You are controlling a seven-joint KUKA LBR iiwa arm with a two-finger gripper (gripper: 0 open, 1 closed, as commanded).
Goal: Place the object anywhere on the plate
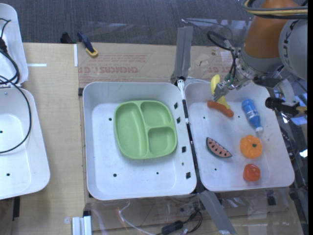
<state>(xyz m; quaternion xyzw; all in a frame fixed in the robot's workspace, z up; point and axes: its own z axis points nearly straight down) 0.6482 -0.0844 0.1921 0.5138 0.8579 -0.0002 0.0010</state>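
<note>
Gripper (224,87) down low over the far left corner of the right bin (274,180), fingertips right at a yellow banana (215,85) — and from here I cannot tell how wide they stand or whether they have it. Banana sits partly hidden behind the metal, its long axis running roughly up and away toward the bin's back wall, lower tip touching down near the hot dog (220,108). Hot dog lies just beside it, slanting from upper left down to lower right.

Plate (145,129) waits in the left bin (98,175), well apart from the action: green, three compartments, one long section on the left and two smaller ones on the right.

Across the right bin: a blue bottle (251,113) pointing cap-down toward the near side, a watermelon slice (218,148) rind toward the lower left, an orange pumpkin (251,146), and a red pepper (251,172) near the front edge.

Both bins are shallow white trays set side by side on a bench with a brown cardboard sheet (122,62) behind them. A blue and yellow clamp (87,45) lies on the far side, dark carpet beyond.
</note>
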